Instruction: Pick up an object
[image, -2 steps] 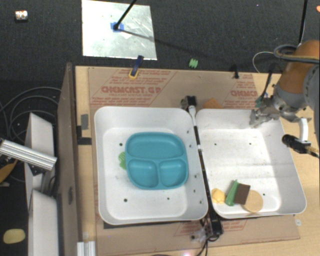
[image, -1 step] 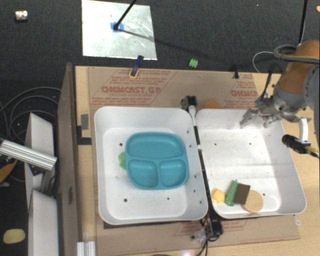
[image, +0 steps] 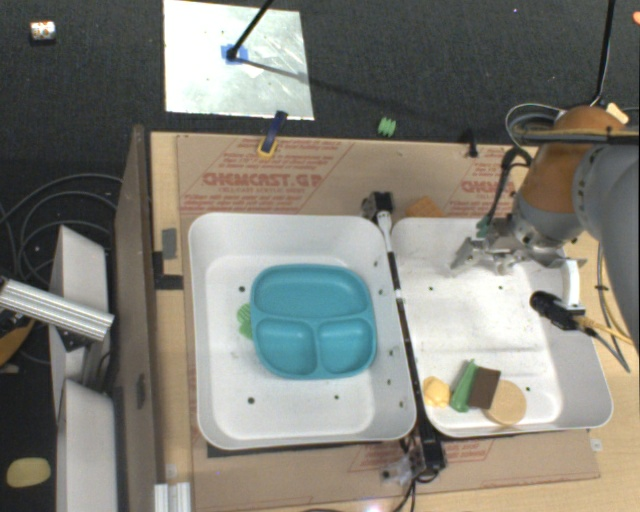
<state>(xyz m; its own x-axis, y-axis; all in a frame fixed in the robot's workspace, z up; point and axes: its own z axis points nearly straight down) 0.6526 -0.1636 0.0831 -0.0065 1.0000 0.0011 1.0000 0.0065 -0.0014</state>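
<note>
Brown block (image: 486, 386), green stick (image: 463, 388), tan disc (image: 507, 402), touching

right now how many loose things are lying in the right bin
4, clustered near its front edge: a yellow piece, a green stick, a brown block and a tan round disc. They overlap, so something smaller may be hidden underneath.

Arm (image: 600, 175) enters from right, grey link sloping down-left toward wrist. Orange band (image: 550, 185) sits just above wrist, up-right of jaws. Gripper (image: 480, 252) points down-left at low height. Metal fingers (image: 462, 256) splayed apart, nothing visible between them. Wrist tilted, not vertical.
</note>
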